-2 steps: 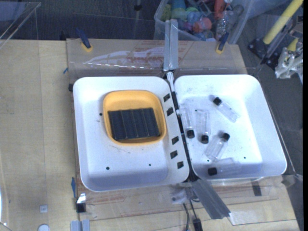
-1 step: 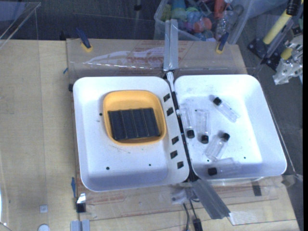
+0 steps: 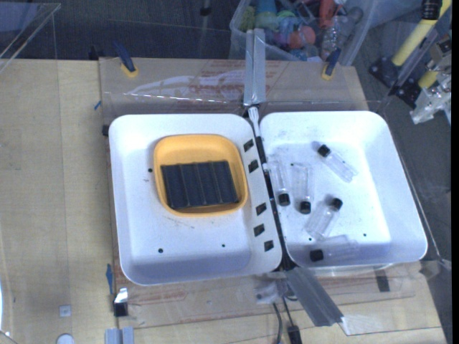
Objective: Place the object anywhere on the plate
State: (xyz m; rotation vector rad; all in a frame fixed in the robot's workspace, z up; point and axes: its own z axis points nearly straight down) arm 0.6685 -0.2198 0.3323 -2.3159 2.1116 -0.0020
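Observation:
A yellow plate with rounded corners sits in the left white bin. A dark ribbed rectangular object lies flat on the plate and covers most of its floor. Several clear vials with black caps lie scattered in the right white bin. A pale mechanical part at the right edge, which looks like my gripper, hangs outside and beyond the right bin's far right corner, away from every object.
A raised divider with black tabs runs between the two bins. A clear tub of coloured toys stands behind the bins. A yellow padded tube leans at the back right. Wooden bench surface lies to the left.

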